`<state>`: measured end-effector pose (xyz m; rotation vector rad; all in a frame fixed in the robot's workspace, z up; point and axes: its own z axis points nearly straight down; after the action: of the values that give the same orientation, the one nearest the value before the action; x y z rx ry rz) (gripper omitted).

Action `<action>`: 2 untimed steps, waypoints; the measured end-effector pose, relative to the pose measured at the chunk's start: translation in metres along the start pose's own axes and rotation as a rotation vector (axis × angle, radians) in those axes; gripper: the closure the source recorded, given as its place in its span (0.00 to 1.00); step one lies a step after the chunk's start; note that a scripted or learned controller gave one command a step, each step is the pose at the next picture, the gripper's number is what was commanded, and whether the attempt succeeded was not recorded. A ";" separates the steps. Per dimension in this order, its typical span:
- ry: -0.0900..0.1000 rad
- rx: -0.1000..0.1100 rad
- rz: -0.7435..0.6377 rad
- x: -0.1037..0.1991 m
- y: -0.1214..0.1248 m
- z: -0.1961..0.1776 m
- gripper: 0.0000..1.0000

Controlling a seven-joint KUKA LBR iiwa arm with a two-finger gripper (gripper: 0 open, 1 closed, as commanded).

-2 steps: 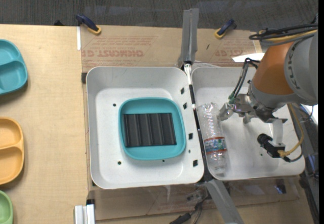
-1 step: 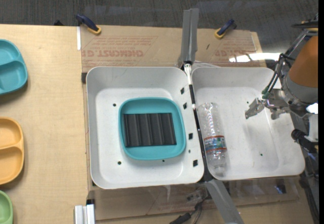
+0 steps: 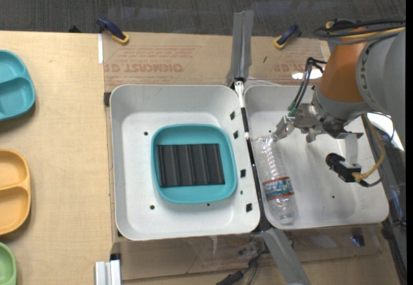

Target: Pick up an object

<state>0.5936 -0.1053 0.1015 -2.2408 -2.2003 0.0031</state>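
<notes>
A clear plastic water bottle [image 3: 273,177] with a blue-and-white label lies in the right bin [image 3: 361,209], along its left wall, cap toward the back. My gripper [image 3: 297,131] hangs over the back of that bin, just right of and behind the bottle's cap end. Its two silver fingers [image 3: 282,127] stand apart, open, with only the white bin floor showing between them. A teal tray [image 3: 192,163] with a dark ridged insert rests in the middle of the left bin [image 3: 129,213].
The arm's grey body and orange band [image 3: 342,71] cover the right bin's back right corner, and a black cable connector [image 3: 341,167] hangs over its floor. Teal, orange and green plates [image 3: 13,93] lie at the bench's far left. A grey divider post [image 3: 241,45] stands behind the bins.
</notes>
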 end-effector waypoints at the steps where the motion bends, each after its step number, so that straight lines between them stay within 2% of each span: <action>1: -0.001 -0.002 -0.004 -0.060 -0.029 -0.056 0.00; 2: 0.001 0.002 -0.144 -0.024 -0.062 0.011 0.00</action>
<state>0.5310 -0.1281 0.0906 -2.0744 -2.3543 0.0043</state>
